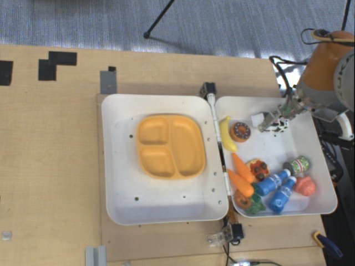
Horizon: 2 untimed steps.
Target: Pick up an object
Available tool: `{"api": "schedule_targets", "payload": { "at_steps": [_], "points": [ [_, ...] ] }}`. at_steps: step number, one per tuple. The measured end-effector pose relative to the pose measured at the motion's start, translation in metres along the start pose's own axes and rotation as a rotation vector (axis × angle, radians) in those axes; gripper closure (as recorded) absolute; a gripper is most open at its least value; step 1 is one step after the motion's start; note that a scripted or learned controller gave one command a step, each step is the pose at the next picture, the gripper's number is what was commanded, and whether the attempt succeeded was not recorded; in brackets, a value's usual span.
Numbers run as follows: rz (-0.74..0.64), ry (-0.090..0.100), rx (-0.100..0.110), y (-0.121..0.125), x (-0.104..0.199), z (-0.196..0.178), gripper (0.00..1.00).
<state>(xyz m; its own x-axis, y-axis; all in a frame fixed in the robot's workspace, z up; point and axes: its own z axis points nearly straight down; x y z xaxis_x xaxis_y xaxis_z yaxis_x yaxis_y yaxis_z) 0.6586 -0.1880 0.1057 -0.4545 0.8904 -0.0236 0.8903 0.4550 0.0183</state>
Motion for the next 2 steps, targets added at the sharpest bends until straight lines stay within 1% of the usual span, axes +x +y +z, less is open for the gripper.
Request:
{"api": "schedule_targets", "payload": {
  "at_steps": [1, 2],
  "points": [
    [-0.109, 0.002, -0.005, 0.0076, 0.0089, 0.0011, 0.00],
    [-0.151, 0.001, -0.006, 0.0081, 0.0125, 0.0012, 0.00]
  ]
}}
